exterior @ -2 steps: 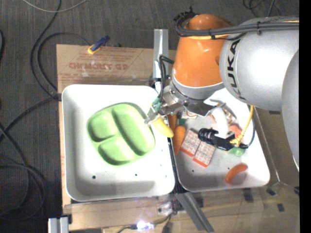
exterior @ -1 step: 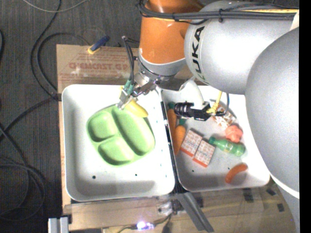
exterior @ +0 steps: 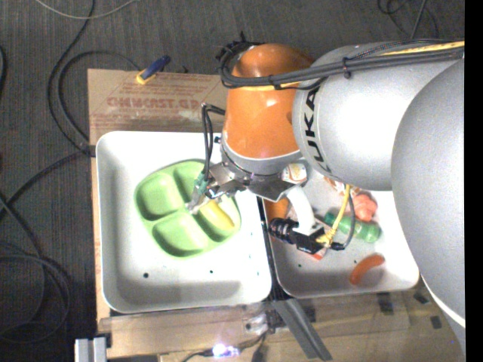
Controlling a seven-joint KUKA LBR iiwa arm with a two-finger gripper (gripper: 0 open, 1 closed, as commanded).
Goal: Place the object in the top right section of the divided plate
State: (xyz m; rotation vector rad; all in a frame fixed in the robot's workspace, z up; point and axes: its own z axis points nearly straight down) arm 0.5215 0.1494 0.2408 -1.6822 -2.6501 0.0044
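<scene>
Object, a yellowish piece (exterior: pixel 219 214), lies in the green divided plate (exterior: pixel 162 194), right-hand part, just under the gripper (exterior: pixel 202 198). Grip state: cannot tell, wrist hides it. Gripper hangs low over the plate's middle, probably to drop or set the piece there. Plate sits in the left bin (exterior: pixel 121 270). Right bin (exterior: pixel 392 281) holds orange, green and pink items. Arm (exterior: pixel 362 119) blocks much of it.

A light green divided plate (exterior: pixel 170 202) sits in a white bin (exterior: pixel 121 277), beside a grey arm (exterior: pixel 377 111) with an orange band (exterior: pixel 260 111).
</scene>
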